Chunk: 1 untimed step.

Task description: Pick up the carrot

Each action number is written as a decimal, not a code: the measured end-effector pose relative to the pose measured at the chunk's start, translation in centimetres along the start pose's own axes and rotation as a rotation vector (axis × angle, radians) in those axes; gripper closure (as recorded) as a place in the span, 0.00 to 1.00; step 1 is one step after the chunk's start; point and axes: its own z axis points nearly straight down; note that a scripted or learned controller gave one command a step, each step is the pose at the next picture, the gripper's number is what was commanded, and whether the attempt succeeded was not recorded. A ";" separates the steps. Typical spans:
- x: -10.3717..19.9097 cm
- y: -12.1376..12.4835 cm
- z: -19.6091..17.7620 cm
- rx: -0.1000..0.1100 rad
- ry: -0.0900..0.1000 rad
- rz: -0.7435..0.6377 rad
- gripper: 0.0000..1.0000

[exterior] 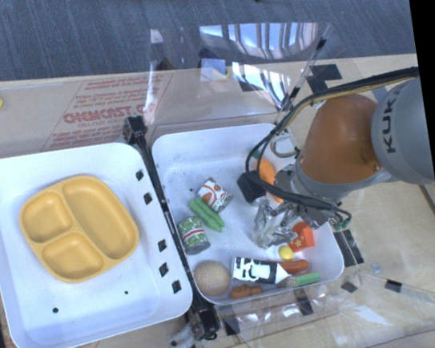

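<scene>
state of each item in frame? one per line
carrot: lying in right bin, mostly hidden by the arm
gripper: low in right bin, grip unclear
green can: on its side
yellow tray: flat in left bin, compartments bare
round bun: resting at bin's near edge

Your arm (pixel 358 140) reaches over the right bin (pixel 197 144), gripper (pixel 276 225) low among the clutter. The carrot (pixel 267 173) lies just beside the wrist, partly hidden. Note a green pod (pixel 206 214), two small cans (pixel 194 233), a tan ball (pixel 211 277) and a black-and-white box (pixel 254 270). The left bin (pixel 1 242) carries a yellow divided tray (pixel 78 227).
</scene>
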 end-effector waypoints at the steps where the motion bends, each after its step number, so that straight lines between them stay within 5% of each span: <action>1: -8.7 2.1 -12.5 0.009 -0.015 0.040 1.00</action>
